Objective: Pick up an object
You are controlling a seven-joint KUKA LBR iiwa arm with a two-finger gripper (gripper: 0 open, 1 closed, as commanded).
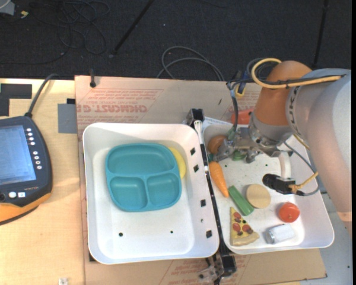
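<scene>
My gripper is low in the upper left part of the right bin, reaching in from the right. Just to its left lies a brown round object, close to the gripper; whether they touch I cannot tell. An orange carrot lies below the gripper along the bin's left wall. A green stick-shaped piece and a tan round disc sit further down. A pizza slice, a red tomato-like piece and a small grey can lie near the front.
The left bin holds a teal divided plate resting on a yellow plate. A tablet lies on the bench to the left. Black clips line the wall between the two bins.
</scene>
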